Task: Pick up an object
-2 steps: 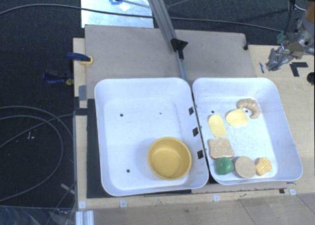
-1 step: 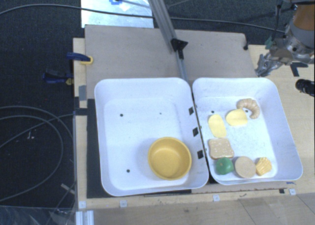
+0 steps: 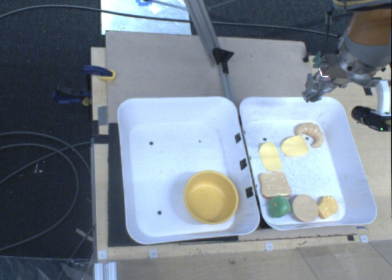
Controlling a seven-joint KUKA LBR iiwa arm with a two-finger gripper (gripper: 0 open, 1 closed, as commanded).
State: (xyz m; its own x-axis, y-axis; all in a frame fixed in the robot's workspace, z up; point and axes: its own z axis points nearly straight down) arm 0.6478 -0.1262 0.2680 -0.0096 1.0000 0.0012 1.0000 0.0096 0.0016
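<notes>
— What's the gripper (image 3: 312,92) doing?

— I can't tell how it's set. I see it above the far rim of the right bin (image 3: 349,150), nothing in it.

— And the objects?

— The croissant (image 3: 310,133) lies nearest, just below it; toast (image 3: 274,184) and a green piece (image 3: 279,206) further down. A yellow bowl (image 3: 211,196) sits in the left bin (image 3: 159,144).

— The arm?

— I have it (image 3: 367,21) reaching in from the right.

White bins (image 3: 184,113) smooth glossy plastic; yellow bowl (image 3: 211,196) matt plastic; bench (image 3: 165,64) matt board.
</notes>
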